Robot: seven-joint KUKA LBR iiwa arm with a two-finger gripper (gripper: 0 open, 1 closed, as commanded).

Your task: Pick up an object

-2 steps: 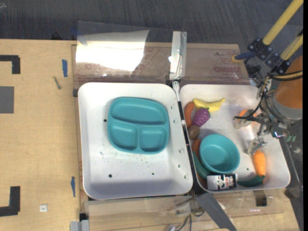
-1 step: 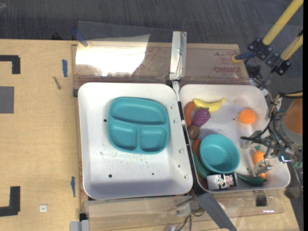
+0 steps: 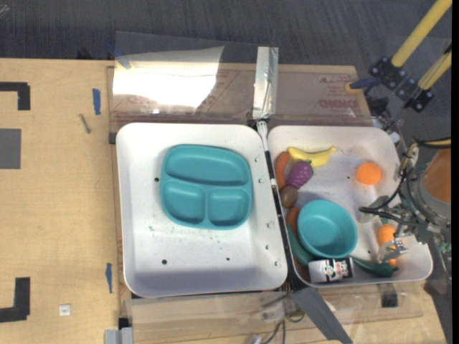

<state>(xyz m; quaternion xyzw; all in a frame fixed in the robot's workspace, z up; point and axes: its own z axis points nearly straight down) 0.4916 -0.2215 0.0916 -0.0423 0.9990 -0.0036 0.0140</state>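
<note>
One fixed camera looks down at a slant — from above the bench (image 3: 50, 192) — framing both white bins (image 3: 129, 213).

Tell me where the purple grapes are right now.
In the camera view, the purple grapes lie in the right bin, near its upper-left corner, just below the banana and above the teal bowl.
</note>
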